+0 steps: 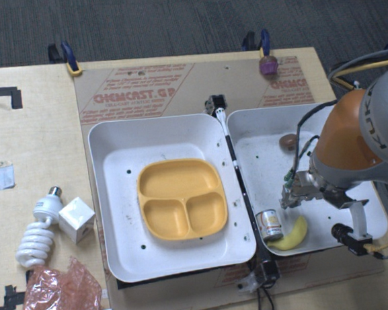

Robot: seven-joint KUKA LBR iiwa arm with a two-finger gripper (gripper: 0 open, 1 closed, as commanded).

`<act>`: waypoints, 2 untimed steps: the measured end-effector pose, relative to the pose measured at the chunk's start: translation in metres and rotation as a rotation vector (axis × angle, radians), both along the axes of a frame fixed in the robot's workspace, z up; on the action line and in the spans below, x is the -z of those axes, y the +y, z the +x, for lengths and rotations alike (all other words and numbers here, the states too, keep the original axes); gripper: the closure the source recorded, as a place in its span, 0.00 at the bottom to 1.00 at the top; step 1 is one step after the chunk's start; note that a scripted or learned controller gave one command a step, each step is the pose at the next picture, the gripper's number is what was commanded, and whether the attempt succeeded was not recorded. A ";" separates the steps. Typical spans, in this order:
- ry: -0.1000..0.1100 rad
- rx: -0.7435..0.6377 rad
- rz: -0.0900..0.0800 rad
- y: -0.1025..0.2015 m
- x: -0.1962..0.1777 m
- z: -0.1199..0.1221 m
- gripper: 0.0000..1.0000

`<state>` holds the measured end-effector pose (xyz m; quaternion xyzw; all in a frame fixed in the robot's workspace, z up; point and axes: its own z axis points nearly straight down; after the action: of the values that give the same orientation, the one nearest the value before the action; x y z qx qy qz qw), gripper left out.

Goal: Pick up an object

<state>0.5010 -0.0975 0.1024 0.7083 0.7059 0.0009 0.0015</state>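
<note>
arm over R bin (245,123) | jaws (293,195) low, state: can't tell | banana (290,235) + can (269,224) at bin's near-left corner, just below-left of jaws | banana long axis approx left-right, curved | plate (182,199) in L bin

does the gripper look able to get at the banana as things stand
Probably yes. The banana lies uncovered in the right bin, just below the gripper. A small can sits against its left end and the bin's front wall is close, so there is little room on those sides.
</note>
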 end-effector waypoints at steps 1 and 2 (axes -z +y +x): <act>0.001 -0.005 0.000 0.052 -0.090 0.018 1.00; 0.001 -0.006 0.000 0.052 -0.090 0.018 0.00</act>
<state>0.5187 -0.0454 0.1926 0.7063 0.7079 0.0004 0.0011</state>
